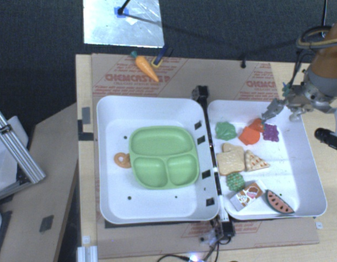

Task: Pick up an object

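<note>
Spread jaws, two pale fingers pointing down and left, nothing pinched between them: the gripper [283,109] hovers over the far part of the right white bin [307,162], just right of the orange chunk. Now the tour, near to far.

Nearest the camera lies a flat watermelon slice with a dark rind [279,201], thin and hard to pinch. Left of it sits a small printed snack box [246,195], squarish with good flat sides. Next comes a bumpy green broccoli-like piece [235,181], then a tan slice of toast [230,161] touching a triangular pizza wedge [255,161], both flat and low. Further back, a smooth orange rounded chunk [250,134], a knobbly purple grape cluster [271,132] and a crinkled green lettuce leaf [225,130].

The orange chunk looks the likely target, sitting closest to the fingertips. Best bet is to centre over it, drop straight down, and close across its narrow width without nudging the grapes beside it.

Over in the left white bin [111,146], a glossy green three-compartment plate [164,156] and a small brown pretzel ring [122,160]. Furthest off, an orange plastic carrot [146,67] rests on the cardboard.
</note>
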Robot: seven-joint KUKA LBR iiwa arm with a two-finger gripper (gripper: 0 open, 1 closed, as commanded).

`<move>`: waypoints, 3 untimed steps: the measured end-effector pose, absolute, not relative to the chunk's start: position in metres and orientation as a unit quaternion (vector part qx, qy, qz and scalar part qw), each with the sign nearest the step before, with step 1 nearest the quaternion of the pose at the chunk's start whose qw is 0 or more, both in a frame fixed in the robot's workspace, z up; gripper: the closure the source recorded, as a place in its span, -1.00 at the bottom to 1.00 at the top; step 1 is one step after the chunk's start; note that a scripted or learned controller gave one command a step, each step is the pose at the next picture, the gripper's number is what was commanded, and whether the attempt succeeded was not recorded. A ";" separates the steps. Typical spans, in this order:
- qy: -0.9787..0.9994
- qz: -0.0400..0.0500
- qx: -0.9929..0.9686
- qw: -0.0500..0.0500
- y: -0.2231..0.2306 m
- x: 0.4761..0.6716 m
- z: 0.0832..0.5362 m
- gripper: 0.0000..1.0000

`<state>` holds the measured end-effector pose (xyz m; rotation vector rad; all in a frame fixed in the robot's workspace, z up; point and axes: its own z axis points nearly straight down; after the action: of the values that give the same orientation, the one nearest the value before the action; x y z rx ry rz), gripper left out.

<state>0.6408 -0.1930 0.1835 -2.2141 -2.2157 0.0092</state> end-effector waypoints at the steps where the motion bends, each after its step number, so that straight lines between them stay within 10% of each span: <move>1: -0.708 0.000 -0.706 -0.001 -0.193 0.644 0.191 -1.00; 3: -0.708 -0.004 -0.706 -0.001 -0.195 0.643 0.089 -1.00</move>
<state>0.6427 -0.1950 0.0889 -2.2190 -2.2260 -0.0124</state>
